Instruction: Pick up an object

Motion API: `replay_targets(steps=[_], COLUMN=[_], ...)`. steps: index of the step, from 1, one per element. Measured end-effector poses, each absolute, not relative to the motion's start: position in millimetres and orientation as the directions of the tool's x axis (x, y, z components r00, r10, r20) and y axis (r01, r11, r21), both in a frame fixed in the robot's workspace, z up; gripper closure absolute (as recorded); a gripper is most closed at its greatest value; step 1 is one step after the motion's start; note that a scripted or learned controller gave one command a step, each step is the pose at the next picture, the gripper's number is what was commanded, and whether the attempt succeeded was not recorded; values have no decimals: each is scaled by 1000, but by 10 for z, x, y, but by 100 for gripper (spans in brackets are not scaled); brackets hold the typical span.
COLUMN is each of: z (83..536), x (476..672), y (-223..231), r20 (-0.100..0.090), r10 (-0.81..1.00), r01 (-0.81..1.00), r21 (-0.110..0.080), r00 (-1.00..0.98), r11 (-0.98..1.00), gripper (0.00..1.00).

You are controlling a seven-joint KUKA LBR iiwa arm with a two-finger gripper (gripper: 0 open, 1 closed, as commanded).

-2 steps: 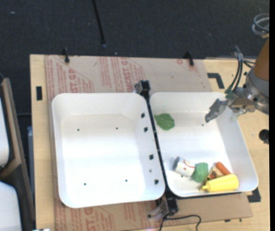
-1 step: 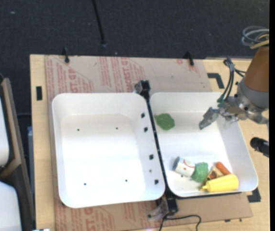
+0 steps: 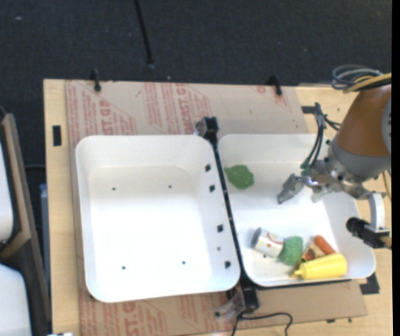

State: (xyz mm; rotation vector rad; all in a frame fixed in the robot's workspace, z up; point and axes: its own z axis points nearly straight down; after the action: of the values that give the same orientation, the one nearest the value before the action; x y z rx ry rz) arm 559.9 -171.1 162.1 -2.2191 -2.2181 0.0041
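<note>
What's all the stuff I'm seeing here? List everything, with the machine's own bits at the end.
Bins: two, white, side by side on the bench.
Green lump: one, green, upper left of the right bin.
Small tube: one, white with red marks, lower part of the right bin.
Green piece: one, green, beside the tube.
Orange piece: one, orange-red, above the yellow bottle.
Yellow bottle: one, yellow, at the right bin's lower rim.
Cardboard sheet: one, brown, under the bins.
Arm: one, orange and grey, from the right.
Gripper: one, grey, above the right bin.
</note>
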Motion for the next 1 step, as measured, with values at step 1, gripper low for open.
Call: replay_targets(steps=[1], z=[993], x=[5590], y=[-1697], r20=[1], r10=[1000], r01=[1000], r21=[-5], r00=[1], r11=[-1], gripper=[0])
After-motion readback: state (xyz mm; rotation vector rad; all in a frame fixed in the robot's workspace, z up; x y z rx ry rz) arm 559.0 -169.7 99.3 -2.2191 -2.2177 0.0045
